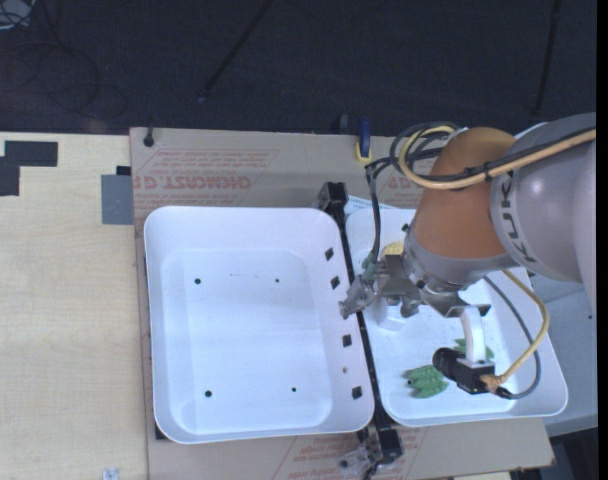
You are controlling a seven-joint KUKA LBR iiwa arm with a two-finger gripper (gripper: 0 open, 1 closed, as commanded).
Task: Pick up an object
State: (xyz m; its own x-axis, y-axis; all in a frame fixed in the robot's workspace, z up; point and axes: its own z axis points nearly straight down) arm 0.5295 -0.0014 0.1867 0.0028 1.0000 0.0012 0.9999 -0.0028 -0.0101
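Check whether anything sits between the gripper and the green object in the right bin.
Nothing visible does. The gripper hangs by the left wall of the right bin. The green object lies on the bin floor toward the view's lower edge, with bare white floor between them.

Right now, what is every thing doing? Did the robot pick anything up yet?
gripper: down low at the right bin's left edge, holding nothing that I can see.
green thing: lying on the right bin's floor, apart from the gripper, not picked up.
right bin: flat on the bench, open side up.
left bin: flat beside it, open side up.
arm: reaching over the right bin.
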